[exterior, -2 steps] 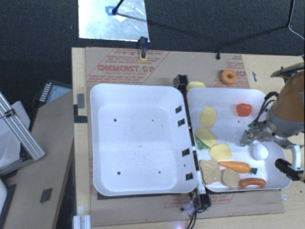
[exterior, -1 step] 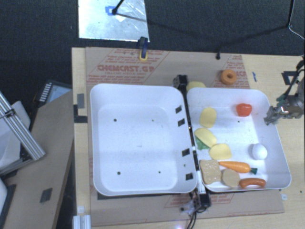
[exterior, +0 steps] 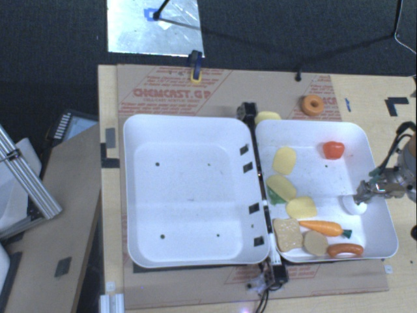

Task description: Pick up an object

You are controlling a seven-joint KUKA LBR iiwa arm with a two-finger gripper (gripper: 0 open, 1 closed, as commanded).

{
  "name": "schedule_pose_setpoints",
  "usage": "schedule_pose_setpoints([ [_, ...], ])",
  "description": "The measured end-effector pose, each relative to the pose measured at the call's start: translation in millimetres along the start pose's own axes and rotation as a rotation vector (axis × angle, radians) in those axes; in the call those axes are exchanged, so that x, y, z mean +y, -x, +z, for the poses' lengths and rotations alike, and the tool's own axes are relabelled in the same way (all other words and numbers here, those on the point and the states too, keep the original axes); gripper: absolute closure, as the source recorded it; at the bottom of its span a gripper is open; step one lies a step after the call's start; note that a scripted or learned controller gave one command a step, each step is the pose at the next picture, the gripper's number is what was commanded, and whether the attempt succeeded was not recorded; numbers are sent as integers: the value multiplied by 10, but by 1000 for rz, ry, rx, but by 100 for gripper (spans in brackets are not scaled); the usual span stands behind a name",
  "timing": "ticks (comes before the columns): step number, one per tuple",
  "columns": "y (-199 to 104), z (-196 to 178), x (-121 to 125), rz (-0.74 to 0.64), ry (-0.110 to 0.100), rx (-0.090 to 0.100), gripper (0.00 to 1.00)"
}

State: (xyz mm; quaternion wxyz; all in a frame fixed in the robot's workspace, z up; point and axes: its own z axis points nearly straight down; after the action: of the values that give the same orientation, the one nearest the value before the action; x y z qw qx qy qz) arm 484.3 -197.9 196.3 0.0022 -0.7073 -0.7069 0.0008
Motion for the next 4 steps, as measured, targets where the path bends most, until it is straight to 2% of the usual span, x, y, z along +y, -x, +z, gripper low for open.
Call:
schedule_pose_setpoints([
  [1, 87, 576, 19, -1, 2, -1, 100],
  [2, -666, 1145, 32, -9, 4, 1, 100],
  [3, -1164, 1113, 440, -10, 10, -3, 100],
  [4, -1513, -277, 1150, -12, 26, -2, 100],
])
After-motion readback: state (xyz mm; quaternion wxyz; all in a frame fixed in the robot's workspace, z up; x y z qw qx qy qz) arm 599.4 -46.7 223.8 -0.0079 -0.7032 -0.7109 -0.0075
